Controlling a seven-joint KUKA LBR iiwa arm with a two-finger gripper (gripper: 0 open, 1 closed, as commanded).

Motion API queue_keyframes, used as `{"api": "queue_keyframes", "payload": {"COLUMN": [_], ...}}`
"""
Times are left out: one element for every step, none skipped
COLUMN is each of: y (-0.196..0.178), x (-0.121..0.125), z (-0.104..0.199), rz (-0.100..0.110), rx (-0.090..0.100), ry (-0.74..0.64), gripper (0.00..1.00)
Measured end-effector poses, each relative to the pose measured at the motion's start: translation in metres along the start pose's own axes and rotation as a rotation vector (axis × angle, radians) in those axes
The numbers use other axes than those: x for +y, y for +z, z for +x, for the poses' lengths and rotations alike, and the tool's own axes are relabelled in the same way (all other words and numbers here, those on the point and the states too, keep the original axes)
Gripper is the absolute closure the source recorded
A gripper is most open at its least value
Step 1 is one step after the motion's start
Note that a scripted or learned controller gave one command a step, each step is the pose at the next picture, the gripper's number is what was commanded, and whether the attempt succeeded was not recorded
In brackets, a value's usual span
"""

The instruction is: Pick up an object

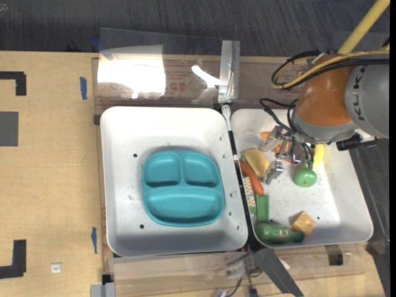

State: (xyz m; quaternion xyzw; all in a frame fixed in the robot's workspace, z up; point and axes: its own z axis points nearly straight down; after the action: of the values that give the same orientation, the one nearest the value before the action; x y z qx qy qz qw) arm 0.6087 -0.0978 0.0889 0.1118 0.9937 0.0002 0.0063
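The right bin (346, 218) holds several small objects. A yellow-tan piece (256, 161) lies by the left wall, with an orange carrot-like piece (254, 182) just below it. Lower down are a green piece (263, 207) and a long green piece (277, 232), and a tan cube (302, 221) sits near the front. A green round fruit (304, 178) and a yellow stick (318, 155) lie under the wrist. My gripper (283, 159) hangs over the bin's upper middle, between the yellow-tan piece and the green fruit. Its wrist hides part of the bin floor.
The left bin (117, 135) holds a teal divided plate (183, 187). A raised divider wall (235, 166) separates the two bins. The grey arm with its orange band (325, 98) comes in from the upper right, trailing cables. A clear plastic sheet (161, 73) lies behind the bins.
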Motion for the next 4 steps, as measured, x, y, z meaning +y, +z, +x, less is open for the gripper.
{"api": "queue_keyframes", "payload": {"y": [0.0,0.0,0.001,-0.014], "x": [0.002,0.001,-0.015,-0.013], "z": [0.011,-0.004,-0.015,-0.019], "rz": [0.0,0.001,0.0,0.0], "rx": [0.001,0.0,0.0,-0.014], "ry": [0.043,0.005,-0.05,-0.051], "gripper": [0.0,0.0,0.0,1.0]}}
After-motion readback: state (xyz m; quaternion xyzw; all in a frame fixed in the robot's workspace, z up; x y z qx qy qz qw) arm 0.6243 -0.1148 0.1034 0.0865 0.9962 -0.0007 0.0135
